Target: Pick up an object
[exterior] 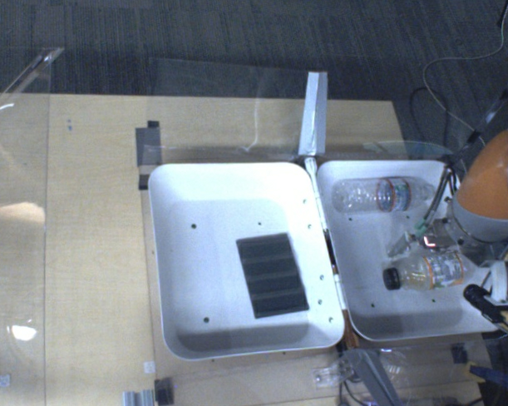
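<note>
Black and ribbed, a flat slab (272, 276) lies alone in the left bin (176, 242), well away from the arm, so it looks out of play for this try. Across the divider in the right bin (368, 315), a clear bottle (380, 194) rests on its side along the far wall, and nearer us a second, dark-capped bottle (423, 273) lies on its side. Over that one the pincer (428, 243) hangs, probably lining up a grab, though how wide it stands I cannot tell.
</note>
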Controlling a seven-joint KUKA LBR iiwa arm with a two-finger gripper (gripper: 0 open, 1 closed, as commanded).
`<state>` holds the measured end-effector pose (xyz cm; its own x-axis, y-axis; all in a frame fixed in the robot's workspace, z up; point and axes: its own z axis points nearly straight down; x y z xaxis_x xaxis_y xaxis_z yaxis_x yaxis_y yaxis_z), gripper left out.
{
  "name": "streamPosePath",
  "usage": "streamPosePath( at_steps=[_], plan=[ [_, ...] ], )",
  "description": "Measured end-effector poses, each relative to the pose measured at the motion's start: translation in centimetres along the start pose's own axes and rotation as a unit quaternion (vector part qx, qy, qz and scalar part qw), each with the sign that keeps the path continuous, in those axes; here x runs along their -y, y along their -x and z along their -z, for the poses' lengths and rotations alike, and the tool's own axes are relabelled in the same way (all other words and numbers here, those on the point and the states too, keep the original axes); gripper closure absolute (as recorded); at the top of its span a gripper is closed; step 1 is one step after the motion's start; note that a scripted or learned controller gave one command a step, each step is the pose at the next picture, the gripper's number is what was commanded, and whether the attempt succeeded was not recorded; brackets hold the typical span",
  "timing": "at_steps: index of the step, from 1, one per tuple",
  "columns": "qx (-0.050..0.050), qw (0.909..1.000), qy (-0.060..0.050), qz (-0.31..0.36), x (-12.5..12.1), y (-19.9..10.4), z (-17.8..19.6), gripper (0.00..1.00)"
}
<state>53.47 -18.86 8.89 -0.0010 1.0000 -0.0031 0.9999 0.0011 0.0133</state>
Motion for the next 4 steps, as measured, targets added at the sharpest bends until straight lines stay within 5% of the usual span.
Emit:
streamPosePath(
  at_steps=[1, 2, 3, 4],
  plan=[
    [0.0, 1.0, 0.0, 0.004, 3.8, -1.1, 0.1, 0.0],
    [0.0, 0.9993, 0.002, 0.037, 4.3, -5.7, 0.2, 0.0],
    [-0.001, 0.9999, 0.0, 0.017, -2.6, -7.4, 0.0, 0.0],
    [-0.001, 0.9995, -0.003, 0.033, -12.6, -4.6, 9.8, 0.0]
  ],
)
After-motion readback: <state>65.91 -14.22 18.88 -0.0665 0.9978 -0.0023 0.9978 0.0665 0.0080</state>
